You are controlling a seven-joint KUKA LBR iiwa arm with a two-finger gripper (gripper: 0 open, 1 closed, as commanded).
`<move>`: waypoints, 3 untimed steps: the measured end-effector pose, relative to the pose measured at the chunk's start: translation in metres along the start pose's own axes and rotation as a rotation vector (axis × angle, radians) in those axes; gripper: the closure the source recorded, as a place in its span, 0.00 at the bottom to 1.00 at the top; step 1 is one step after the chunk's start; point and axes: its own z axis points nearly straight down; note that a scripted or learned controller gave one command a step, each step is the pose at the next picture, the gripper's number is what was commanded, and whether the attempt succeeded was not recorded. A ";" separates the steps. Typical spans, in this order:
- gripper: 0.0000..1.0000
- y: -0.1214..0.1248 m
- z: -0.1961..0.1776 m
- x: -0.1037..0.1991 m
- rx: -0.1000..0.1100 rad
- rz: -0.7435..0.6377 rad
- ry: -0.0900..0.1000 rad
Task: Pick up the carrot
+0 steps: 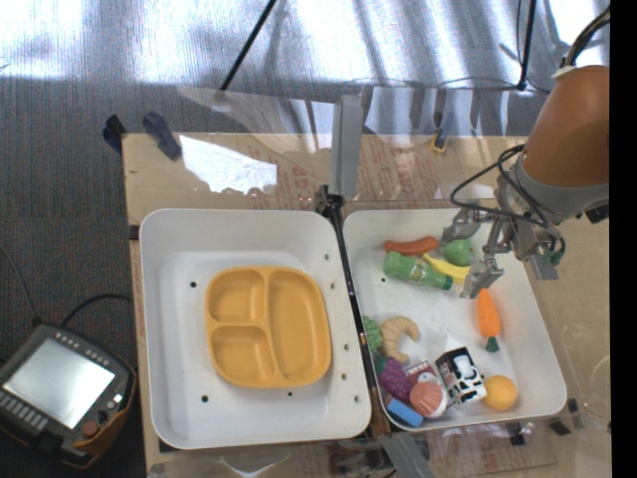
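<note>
Low in the frame, the right bin (545, 366) holds toy food. Just above the carrot (488, 317), at mid-right, the gripper (476, 257) hangs with fingers apart, empty. Carrot looks light, stiff, slick plastic; I'd pinch its orange middle.

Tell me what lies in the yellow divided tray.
The yellow tray in the left bin shows three bare compartments with nothing in them. What lies beneath the tray is covered.

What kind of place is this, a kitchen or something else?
Likely a robotics lab, not a kitchen: a robot arm reaches over white bins of toy food, and a teach pendant lies on the carpet.
</note>
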 end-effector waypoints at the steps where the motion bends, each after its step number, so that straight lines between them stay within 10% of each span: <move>1: 0.00 -0.040 0.084 0.024 -0.004 -0.093 0.008; 2: 0.00 -0.062 0.120 0.032 -0.003 -0.075 0.005; 3: 1.00 -0.059 0.108 0.028 -0.002 -0.081 -0.003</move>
